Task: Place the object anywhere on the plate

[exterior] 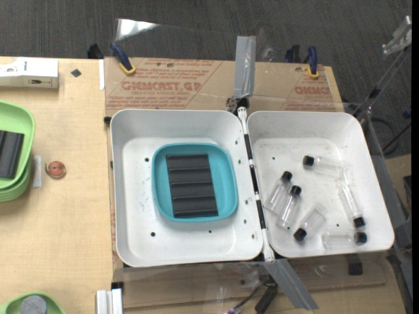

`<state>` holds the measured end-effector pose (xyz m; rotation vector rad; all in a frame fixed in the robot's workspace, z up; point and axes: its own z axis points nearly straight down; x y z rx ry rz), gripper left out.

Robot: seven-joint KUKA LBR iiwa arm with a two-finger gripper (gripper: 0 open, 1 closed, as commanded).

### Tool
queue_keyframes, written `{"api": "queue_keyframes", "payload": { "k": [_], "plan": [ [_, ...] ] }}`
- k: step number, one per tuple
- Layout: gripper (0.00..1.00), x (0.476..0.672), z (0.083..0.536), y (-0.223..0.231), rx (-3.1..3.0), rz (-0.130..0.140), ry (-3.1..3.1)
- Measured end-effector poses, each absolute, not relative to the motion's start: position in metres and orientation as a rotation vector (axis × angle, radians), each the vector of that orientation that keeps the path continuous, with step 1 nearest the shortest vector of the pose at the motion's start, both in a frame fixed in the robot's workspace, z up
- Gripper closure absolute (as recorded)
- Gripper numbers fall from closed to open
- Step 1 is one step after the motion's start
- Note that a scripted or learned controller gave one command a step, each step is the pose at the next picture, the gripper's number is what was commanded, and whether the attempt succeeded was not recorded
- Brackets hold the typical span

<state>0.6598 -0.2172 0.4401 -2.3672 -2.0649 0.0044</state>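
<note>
Wooden desk (65,241), camera looking down at a slant. Nearest edge: green round lid (29,304) at the bottom-left corner, partly cut off; dark tools (263,297) below the bins, too blurred to name

Two white bins side by side, touching along the middle. Left bin (124,195) holds a teal plate (160,175), squarish with rounded corners, lying flat in the centre. Black ribbed block (191,185) lies on the plate and covers most of its middle

Right bin (373,169) holds six clear vials with black caps, all lying on their sides. Nearest: one vial (308,224) near the front centre, another (342,240) along the front wall at the right. Two vials (287,205) (277,190) lie close together at the left side of this bin, nearest the plate but separated from it by both bin walls. One vial (349,201) at the right side, one more (322,165) further back. Task objects are all in the right bin, well apart from the plate

Hand open or closed: cannot tell

Left of the bins: small orange disc (56,169), stack of green dishes (16,175) at the frame edge. Further back: cardboard sheet (170,84) under the bins with red print, held by two blue-and-yellow clamps (122,59) (312,65), grey tape strip (244,67) at its middle, white box (26,74) far left. Dark carpet (196,12) beyond
</note>
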Motion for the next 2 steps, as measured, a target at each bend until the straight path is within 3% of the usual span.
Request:
{"api": "queue_keyframes", "payload": {
  "k": [2],
  "plan": [
    [0.0, 0.6598, 0.4401, -0.2172, -2.367, 0.004, -2.065]
  ]
}}
